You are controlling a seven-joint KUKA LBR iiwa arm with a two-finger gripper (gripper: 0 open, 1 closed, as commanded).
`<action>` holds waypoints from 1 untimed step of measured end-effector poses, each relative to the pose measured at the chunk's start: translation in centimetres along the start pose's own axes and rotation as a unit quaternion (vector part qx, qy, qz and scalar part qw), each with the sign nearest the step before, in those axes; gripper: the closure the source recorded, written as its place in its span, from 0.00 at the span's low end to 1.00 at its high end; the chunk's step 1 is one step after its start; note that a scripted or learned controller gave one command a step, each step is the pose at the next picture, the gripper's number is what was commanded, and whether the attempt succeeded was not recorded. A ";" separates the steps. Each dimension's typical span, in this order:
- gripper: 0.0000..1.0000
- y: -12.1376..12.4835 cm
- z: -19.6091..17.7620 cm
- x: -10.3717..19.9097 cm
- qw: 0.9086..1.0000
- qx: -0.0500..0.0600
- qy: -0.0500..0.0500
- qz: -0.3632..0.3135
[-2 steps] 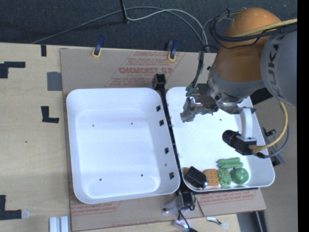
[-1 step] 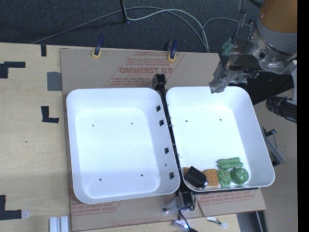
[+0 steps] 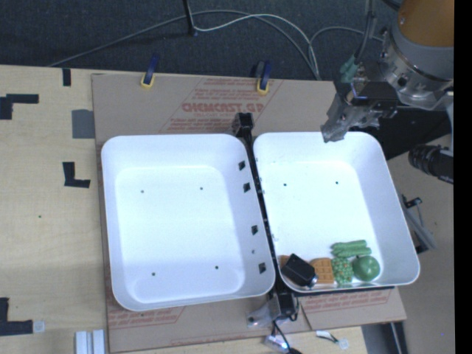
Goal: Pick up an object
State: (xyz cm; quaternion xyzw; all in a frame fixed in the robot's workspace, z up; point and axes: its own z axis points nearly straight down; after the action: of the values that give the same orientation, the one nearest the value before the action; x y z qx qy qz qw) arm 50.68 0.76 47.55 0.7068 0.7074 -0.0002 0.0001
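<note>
Several small objects lie along the near edge of the right bin: a black block, an orange waffle-like piece, a green bumpy piece, a green ball and a green elongated piece. My gripper hangs over the far rim of the right bin, well away from those objects. Nothing shows between its fingers.
The left bin sits beside the right one, joined by black clips along the middle. Both rest on a cardboard sheet held by two clamps at the far edge. Cables run across the dark floor behind.
</note>
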 end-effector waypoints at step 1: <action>1.00 0.0 -1.0 0.0 1.000 0.000 0.000 0.000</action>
State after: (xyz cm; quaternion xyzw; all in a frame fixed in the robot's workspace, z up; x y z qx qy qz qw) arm 50.69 0.78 48.53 0.7066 0.7076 -0.0005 0.0001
